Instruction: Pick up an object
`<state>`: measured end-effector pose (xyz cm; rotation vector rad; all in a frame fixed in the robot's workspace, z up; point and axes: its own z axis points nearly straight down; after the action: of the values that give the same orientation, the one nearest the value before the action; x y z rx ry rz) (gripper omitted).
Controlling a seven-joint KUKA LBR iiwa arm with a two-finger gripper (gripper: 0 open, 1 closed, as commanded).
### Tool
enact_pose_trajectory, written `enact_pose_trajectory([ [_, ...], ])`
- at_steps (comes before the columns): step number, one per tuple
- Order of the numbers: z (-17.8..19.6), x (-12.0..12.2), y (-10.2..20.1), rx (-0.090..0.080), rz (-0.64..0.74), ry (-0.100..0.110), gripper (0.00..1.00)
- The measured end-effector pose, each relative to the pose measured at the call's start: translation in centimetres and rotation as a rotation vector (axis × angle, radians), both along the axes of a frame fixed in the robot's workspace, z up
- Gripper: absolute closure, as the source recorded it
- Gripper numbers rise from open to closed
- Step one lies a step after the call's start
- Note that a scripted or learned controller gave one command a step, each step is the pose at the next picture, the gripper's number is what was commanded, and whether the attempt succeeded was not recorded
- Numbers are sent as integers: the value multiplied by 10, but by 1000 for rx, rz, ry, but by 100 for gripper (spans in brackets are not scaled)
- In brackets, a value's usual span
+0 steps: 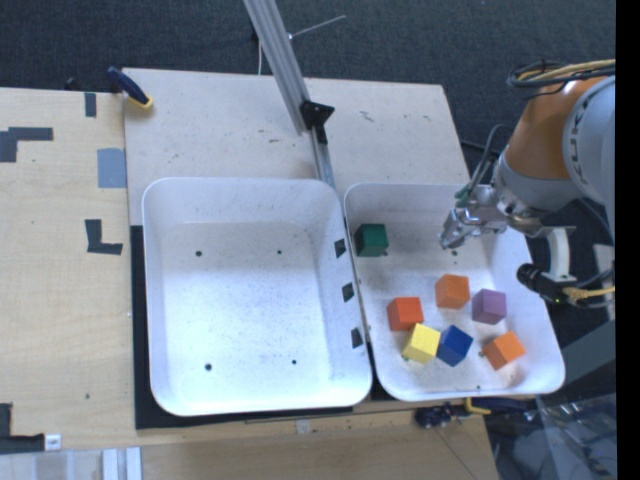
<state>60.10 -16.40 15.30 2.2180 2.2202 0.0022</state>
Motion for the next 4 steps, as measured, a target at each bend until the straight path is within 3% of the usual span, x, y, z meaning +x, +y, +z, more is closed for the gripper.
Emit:
enact_pose_trajectory([
  [2, 102, 9, 15, 0, 2, -2, 100],
  [3, 110, 10, 15, 1, 0, 3, 100],
  [4, 99, 10, 77, 3, 6, 5, 100],
])
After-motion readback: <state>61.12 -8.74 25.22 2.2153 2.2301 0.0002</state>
